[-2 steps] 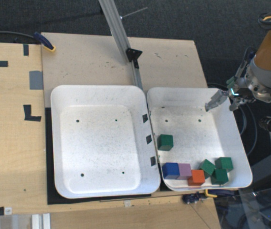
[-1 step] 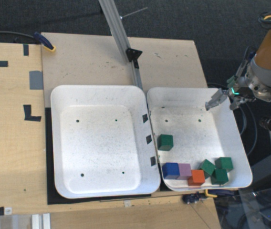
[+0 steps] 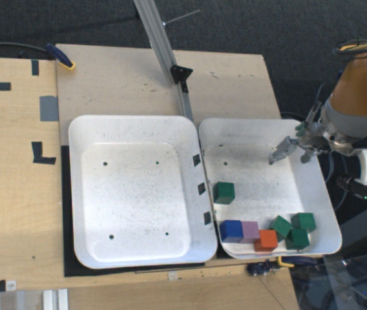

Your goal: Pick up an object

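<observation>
Tabletop (image 3: pixel 138 82) w/ two white bins. Left bin (image 3: pixel 80 134): open floor. Right bin (image 3: pixel 235 129): end effector (image 3: pixel 291 150) over upper-right area, fingers spread, holding nothing. Green cube (image 3: pixel 224 192) alone mid-left; blue cube (image 3: pixel 231 230), purple, orange, green blocks crowd bottom edge.

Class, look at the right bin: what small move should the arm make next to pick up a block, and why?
Probably shift the hand toward the lone green block and lower over it. It stands apart, while the other blocks crowd the right bin's near edge.
</observation>
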`<state>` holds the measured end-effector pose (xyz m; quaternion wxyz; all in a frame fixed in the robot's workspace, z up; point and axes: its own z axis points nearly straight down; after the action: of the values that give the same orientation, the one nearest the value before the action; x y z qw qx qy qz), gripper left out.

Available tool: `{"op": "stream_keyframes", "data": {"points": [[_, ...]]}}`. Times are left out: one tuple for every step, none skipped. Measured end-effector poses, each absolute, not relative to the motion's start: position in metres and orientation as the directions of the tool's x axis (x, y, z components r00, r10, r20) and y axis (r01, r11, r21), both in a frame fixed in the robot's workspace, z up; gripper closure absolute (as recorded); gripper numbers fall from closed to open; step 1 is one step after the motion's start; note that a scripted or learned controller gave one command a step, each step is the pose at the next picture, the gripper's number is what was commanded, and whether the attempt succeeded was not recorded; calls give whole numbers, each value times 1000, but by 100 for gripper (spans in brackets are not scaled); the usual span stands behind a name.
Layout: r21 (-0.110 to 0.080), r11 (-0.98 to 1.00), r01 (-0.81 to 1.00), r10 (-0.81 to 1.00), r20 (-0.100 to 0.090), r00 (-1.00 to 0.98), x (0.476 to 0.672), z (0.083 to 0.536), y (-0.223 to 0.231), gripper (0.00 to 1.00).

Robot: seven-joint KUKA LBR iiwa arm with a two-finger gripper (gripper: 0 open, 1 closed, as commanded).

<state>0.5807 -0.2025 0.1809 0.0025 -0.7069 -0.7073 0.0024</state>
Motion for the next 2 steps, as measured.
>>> {"op": "stream_keyframes", "data": {"points": [[-6,1,1000,1000,0,-1,582,137,-202,0],[-6,2,1000,1000,0,-2,581,89,-201,0]]}}
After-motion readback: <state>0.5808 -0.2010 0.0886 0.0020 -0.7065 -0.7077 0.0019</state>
